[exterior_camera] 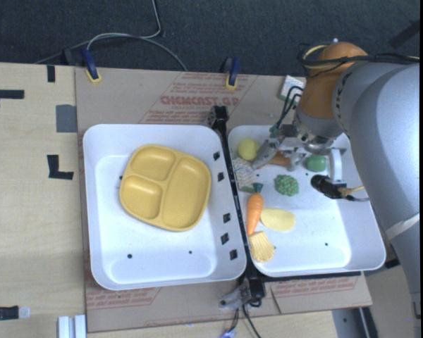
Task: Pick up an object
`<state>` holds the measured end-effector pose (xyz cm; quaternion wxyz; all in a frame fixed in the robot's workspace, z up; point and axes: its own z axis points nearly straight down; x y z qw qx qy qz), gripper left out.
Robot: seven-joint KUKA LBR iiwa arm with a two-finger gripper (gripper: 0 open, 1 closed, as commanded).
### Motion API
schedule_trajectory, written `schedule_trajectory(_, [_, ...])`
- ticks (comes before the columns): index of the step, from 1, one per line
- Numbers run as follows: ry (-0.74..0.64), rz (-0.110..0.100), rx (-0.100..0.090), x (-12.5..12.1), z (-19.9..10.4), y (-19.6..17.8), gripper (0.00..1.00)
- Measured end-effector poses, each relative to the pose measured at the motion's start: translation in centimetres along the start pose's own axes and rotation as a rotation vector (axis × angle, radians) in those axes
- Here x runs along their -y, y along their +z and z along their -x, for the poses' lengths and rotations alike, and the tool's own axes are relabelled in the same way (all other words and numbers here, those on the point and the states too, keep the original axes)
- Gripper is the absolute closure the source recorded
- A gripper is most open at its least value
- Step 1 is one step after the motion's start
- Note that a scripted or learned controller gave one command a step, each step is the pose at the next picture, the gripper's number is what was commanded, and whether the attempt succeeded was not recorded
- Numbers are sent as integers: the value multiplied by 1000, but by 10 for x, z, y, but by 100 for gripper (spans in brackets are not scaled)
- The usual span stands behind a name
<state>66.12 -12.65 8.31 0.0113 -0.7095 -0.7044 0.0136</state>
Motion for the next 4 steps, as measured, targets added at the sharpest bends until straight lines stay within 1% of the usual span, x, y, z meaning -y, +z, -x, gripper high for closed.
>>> schedule_trajectory(1, [-7, 37, -1, 70, 18, -1, 0])
schedule_trajectory(2, [-7, 24, 0, 5, -17, -2, 0])
schedule_trajectory(3, [-6, 8, -2, 9, -16, -9, 100])
schedule_trajectory(4, [-11, 37, -4, 73, -75, -100, 100])
